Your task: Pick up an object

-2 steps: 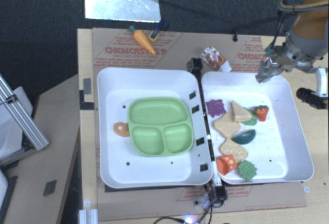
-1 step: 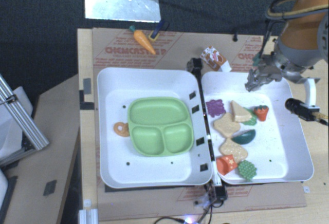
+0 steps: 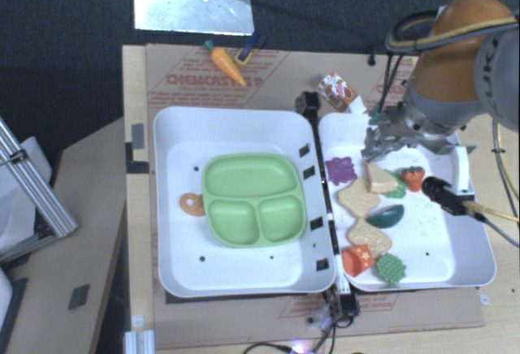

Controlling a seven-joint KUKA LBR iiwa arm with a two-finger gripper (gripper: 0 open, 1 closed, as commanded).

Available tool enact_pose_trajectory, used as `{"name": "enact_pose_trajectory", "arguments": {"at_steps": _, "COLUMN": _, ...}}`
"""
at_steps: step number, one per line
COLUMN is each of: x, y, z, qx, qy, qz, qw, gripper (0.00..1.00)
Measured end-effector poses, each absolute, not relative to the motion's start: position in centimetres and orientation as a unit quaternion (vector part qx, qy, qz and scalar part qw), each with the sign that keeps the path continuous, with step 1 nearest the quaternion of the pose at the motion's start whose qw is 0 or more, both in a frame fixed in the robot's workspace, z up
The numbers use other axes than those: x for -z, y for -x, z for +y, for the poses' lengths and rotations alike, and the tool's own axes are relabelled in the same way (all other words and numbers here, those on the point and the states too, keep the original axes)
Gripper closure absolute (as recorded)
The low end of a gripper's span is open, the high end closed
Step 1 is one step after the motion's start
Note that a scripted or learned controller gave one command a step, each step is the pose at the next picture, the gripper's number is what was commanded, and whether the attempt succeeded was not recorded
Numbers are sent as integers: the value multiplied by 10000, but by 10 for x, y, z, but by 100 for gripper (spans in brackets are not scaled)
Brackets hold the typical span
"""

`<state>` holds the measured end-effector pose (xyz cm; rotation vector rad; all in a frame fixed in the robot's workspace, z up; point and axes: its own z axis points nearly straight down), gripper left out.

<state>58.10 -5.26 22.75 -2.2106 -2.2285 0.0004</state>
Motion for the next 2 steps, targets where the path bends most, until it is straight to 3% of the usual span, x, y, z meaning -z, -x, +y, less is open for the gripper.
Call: {"name": "enact_pose_trajectory", "arguments": {"at_steps": 2, "x": -209, "y": -533, "z": 39, "qx": -2, "qy": 7042, "qz": -7100, "qw": 14, "gripper": 100}}
